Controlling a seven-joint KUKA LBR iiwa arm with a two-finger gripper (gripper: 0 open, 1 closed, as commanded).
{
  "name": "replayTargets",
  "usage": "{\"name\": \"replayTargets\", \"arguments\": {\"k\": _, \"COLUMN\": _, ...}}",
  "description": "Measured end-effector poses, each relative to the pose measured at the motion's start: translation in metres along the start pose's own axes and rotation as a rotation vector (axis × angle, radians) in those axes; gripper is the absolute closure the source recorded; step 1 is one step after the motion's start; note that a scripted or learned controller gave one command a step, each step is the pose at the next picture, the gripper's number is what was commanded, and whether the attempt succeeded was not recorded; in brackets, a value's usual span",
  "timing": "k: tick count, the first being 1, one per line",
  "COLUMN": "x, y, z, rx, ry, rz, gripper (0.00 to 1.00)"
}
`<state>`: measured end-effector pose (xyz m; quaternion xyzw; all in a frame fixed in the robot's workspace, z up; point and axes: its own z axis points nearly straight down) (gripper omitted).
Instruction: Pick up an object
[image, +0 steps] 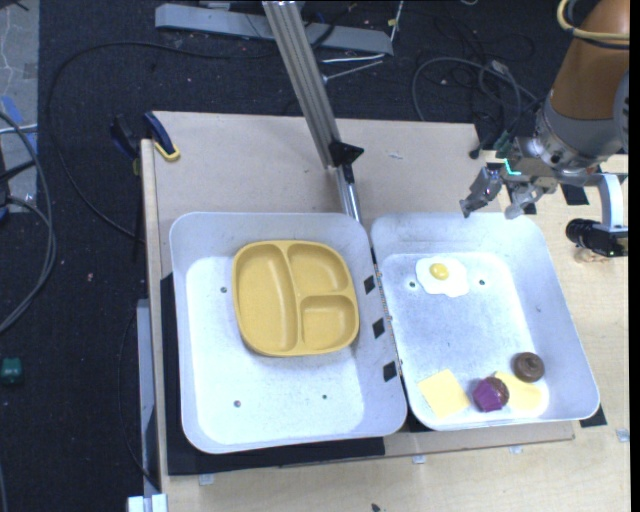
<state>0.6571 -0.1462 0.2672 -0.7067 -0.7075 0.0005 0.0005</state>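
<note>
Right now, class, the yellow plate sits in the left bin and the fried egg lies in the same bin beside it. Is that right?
Not quite. The camera view shows the yellow plate in the left bin, but the fried egg lies in the right bin, near its far edge.

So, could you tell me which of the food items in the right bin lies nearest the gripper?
The fried egg, alone at the bin's far end; the others cluster at the near edge.

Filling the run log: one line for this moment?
gripper: above right bin's far edge, nothing held | fried egg toy: in bin, untouched
</note>
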Motion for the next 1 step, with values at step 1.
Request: {"name": "replayTargets", "arguments": {"k": 1, "x": 0.0000, "y": 0.0005, "z": -0.0011, "rx": -0.002, "ry": 0.000, "rz": 0.000, "gripper": 0.00}}
